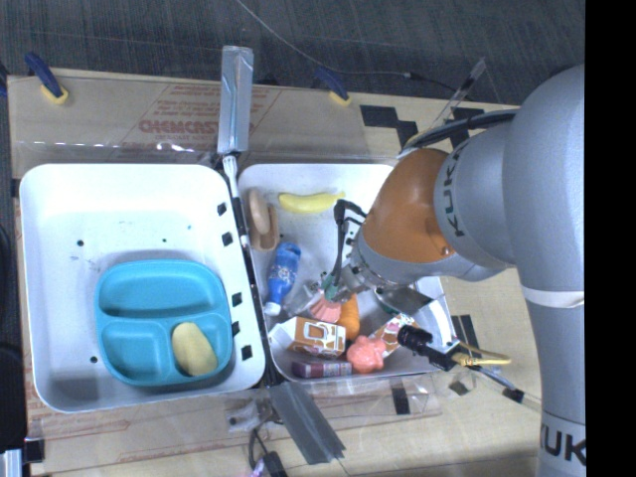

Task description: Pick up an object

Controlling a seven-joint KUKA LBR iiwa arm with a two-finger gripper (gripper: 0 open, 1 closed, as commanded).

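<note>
My gripper (336, 288) hangs low over the middle of the right bin (298, 189), under the arm's orange band. Directly below it lies a cluster of objects: an orange piece (349, 313), a small orange-and-white box (318, 336), a pink toy (366, 354) and a dark purple item (318, 370). A blue bottle (283, 271) lies just left of the gripper. Toward the back wall of the bin sit a yellow banana (308, 203) and a tan wooden piece (261, 219). The arm hides the right part of this bin.
The left bin (60, 217) holds a blue divided tray (149, 306) with a yellow-green oval object (195, 349) in its front right compartment. A metal bracket (235, 97) stands at the back between the bins. Cables run behind the bench.
</note>
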